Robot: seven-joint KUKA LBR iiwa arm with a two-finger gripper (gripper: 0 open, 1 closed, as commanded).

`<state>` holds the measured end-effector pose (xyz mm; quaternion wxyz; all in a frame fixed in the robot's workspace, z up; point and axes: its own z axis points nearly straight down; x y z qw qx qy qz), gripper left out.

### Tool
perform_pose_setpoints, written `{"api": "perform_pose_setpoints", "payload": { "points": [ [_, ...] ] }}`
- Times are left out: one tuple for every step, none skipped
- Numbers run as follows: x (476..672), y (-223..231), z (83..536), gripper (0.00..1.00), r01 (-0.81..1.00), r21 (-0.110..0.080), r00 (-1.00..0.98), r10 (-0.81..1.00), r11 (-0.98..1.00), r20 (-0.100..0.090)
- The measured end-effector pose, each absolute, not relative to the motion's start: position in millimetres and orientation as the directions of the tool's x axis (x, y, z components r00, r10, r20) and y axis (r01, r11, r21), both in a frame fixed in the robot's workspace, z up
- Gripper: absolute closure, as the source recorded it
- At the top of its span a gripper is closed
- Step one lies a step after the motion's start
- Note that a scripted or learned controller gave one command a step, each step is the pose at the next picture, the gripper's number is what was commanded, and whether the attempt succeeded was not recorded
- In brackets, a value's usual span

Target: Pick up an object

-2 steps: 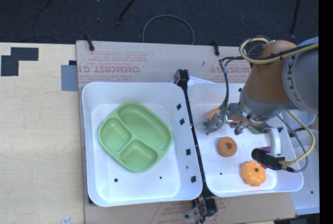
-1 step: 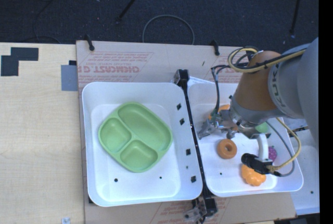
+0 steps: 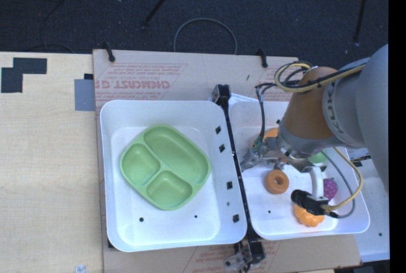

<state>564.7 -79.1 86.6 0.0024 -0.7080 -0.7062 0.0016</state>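
- Reaching into the right bin (image 3: pixel 355 222), the arm hangs low over a cluster of small toys; this looks like the approach step, before any grasp.
- Its end effector (image 3: pixel 274 156) sits just above a brown ring-shaped toy (image 3: pixel 276 181), the likeliest target; whether it is open or closed cannot be told, as the wrist hides it.
- That ring lies flat, hole upward, so it has no long axis.
- Next comes a straight descent and a closing.
- A green divided plate (image 3: pixel 165 166) lies in the left bin (image 3: pixel 117 119).
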Motion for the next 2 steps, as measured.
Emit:
{"api": "perform_pose_setpoints", "payload": {
  "points": [
    [564.8, -80.8, 98.0, 1.00, 1.000, -0.005, 0.009, 1.000, -0.009, 0.001],
    [566.6, -84.9, 160.9, 1.00, 1.000, 0.002, 0.006, 1.000, -0.006, 0.000]
  ]
}}
